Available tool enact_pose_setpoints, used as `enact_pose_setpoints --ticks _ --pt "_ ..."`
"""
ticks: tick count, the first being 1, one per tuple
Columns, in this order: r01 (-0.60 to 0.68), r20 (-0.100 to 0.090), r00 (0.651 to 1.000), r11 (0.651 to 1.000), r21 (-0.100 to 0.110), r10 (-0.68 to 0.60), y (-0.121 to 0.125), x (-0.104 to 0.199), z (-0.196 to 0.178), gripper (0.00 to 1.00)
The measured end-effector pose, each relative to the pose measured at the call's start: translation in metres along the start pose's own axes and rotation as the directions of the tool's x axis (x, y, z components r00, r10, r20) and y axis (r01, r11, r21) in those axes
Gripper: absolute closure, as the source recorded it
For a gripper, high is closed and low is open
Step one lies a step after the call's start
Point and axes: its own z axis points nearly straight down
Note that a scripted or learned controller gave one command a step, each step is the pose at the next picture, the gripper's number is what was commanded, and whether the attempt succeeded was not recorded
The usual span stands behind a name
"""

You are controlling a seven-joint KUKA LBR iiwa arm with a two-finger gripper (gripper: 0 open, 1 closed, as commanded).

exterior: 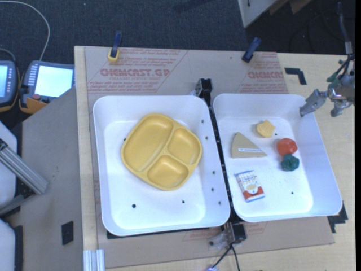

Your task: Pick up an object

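Beside tan wedge (244, 146), glossy red ball (286, 145)

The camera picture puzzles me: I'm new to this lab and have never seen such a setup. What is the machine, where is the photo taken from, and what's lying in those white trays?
One camera, fixed above the bench, looks down at a slant. At the right edge you see the gripper of a robot arm: a two-finger metal claw, hanging over the right bin's far rim and holding nothing. That bin contains small toy items: a tan wedge, a yellow piece, a red ball, a dark green lump and a small red-and-white packet. The left bin holds a yellow divided plate. The arm's job is picking up an object.
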Motion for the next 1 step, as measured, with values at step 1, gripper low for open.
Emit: enact_pose_setpoints --ticks 1 --pt "0.001 -0.002 1.000 1.000 0.005 -0.001 0.0047 0.0017 0.0437 0.00"
